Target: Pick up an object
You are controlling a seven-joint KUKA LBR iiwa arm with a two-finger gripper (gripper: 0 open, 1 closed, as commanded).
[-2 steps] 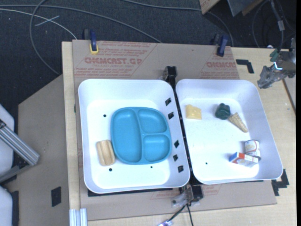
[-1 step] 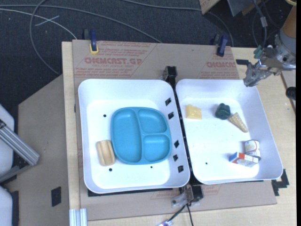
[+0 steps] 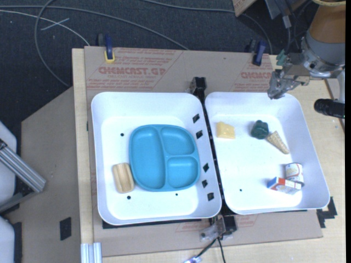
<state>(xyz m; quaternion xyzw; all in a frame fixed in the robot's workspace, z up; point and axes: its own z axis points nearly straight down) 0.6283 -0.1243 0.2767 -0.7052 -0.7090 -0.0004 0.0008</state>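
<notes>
Left bin [image 3: 104, 147]: one plate [image 3: 163, 157], one bread [image 3: 123, 177] at 8. Right bin [image 3: 307, 147]: four items. Gripper [image 3: 277, 86] at 1; grip state unclear.

Right bin [image 3: 307, 147] holds a cheese wedge [image 3: 225, 130], ice-cream cone [image 3: 269, 135] and carton [image 3: 289, 179] — all lying apart.

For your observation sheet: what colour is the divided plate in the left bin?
Light blue, seen in the camera view: divided plate.
</notes>
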